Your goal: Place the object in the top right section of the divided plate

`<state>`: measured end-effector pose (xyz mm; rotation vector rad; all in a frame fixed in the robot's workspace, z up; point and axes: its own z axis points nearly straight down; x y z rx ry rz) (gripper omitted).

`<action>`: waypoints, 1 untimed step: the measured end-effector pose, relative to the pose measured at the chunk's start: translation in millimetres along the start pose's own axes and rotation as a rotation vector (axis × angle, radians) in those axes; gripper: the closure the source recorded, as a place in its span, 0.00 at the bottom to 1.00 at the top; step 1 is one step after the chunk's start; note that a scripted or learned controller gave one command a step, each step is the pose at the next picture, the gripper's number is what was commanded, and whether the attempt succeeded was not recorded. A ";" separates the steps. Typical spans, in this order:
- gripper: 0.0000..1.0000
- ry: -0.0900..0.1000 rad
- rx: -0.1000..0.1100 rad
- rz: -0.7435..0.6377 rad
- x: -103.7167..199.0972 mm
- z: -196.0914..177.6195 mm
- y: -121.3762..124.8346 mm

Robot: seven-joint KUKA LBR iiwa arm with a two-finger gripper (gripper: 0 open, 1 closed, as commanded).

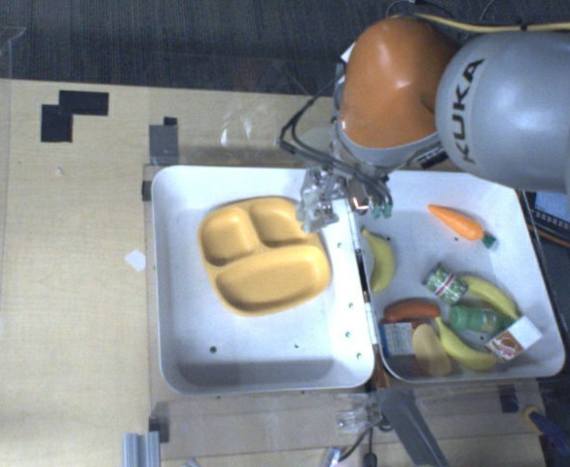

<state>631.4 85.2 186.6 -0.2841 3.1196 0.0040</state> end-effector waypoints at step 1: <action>1.00 -0.003 0.000 -0.359 -34.9 -8.3 -28.9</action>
